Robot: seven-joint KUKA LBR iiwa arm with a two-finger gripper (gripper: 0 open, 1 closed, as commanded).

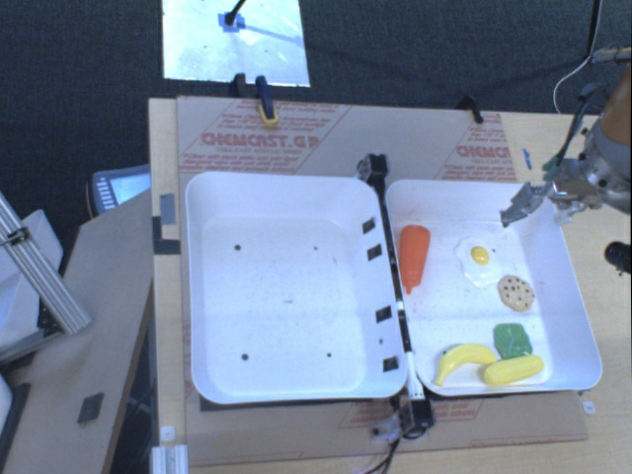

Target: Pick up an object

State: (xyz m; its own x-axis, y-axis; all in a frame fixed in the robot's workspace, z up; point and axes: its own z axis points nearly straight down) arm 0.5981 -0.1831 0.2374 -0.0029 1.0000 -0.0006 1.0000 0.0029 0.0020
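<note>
Carrot (414, 256) sits at the right bin's (573, 294) left side. My gripper (523, 205) hangs over its top right corner; can't tell its state. Egg (479, 260), cookie (515, 291), banana (462, 359) nearby.

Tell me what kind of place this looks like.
Probably a robot lab's test bench, not a kitchen. Two shallow white bins sit clamped on a board, the right one holding toy food such as a carrot and a fried egg, with the arm's tool at that bin's upper right corner.
</note>
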